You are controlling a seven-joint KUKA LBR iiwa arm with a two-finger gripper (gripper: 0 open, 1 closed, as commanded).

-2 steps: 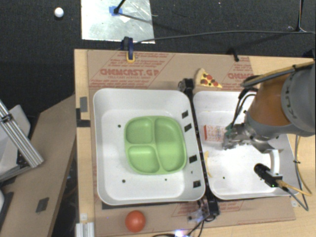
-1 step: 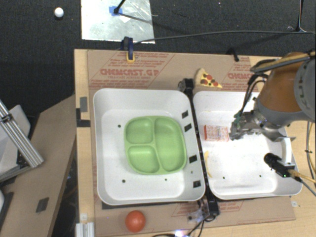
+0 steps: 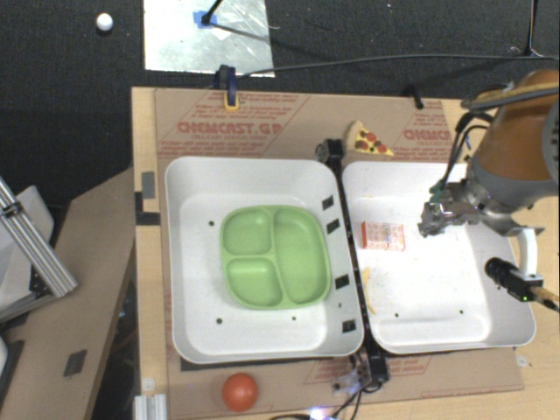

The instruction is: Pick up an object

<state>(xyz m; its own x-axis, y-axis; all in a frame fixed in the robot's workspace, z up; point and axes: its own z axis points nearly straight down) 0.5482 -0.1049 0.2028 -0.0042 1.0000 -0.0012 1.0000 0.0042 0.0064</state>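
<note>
Brown board is covering the bench, and on it you are looking at two white bins side by side: the left bin [image 3: 188, 234] is holding a green divided plate [image 3: 275, 256], and the right bin [image 3: 455, 322] is holding the only loose thing in reach, a small flat packet [image 3: 383, 235] with red print.

That packet is looking light, thin and probably crinkly, more like a sachet than a box. It is lying flat on the bin floor, so you are getting almost no height to pinch. I would judge an edge the best place to take hold, with the fingers pressing down to the floor, and the smooth wrapper may be sliding away as they close.

Relative to the packet, the gripper [image 3: 435, 217] is hanging just to its right and a little toward the back of the bin, near it but apart. You cannot tell how wide it is standing, and nothing is showing in its grasp.
</note>
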